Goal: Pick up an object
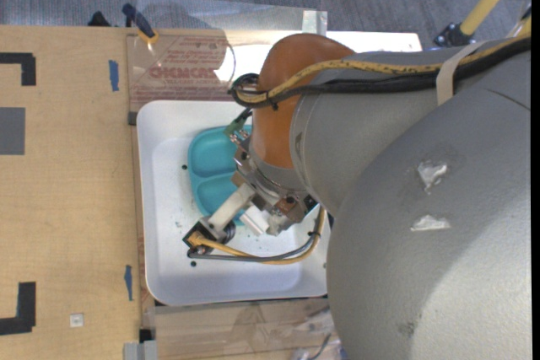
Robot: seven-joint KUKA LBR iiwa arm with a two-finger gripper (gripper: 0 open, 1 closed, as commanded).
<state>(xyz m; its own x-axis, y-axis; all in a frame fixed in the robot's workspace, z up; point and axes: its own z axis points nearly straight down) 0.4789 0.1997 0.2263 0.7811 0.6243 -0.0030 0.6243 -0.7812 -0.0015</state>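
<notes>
A teal two-lobed dish-like object (209, 169) lies in the left-middle part of the white bin (160, 206). My gripper (268, 213) hangs low over the bin, just right of and partly over the teal object's near right edge. The orange band and grey wrist cover the gripper's upper part. A small pale blue and white piece (253, 221) shows beside the gripper, and I cannot make out what it is. The arm hides the bin's right side.
A tan board (59, 181) with black marks and blue tape strips borders the bin on the left. A clear plastic sheet (181, 63) with red print lies behind the bin. A few small dark specks (185, 169) dot the bin floor.
</notes>
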